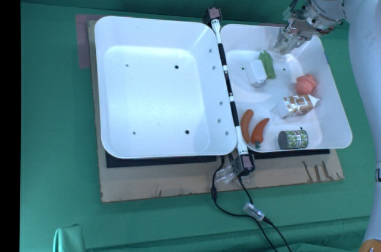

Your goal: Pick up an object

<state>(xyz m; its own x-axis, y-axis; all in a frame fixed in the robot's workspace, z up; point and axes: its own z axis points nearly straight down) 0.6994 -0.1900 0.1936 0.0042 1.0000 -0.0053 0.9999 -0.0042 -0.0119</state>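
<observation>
Green cloth covers the surface (53,126); on it we log a brown board (178,185) bearing two white bins side by side.

Left bin (156,85): we count only dark dots on its floor.

Right bin (333,120), contents:
- white box (257,72), with a green pod (268,64) touching its right side, upper middle;
- crumpled red item (306,84), near the right wall;
- carton (297,106), white and brown, lying on its side below the red item;
- sausage (246,118) and orange pepper (260,131), close together at the lower left;
- can (293,139), dark, on its side, near the front rim.

Hand (287,43): we see it above the right bin's far corner, its fingers pointing down and parted, nothing between them. It is near the pod, not touching it.

Hard to make out: printing on the carton and the can is too small for us to read. Cables (238,203) run off the lower edge, and the arm (363,12) is cut off at the right.
</observation>
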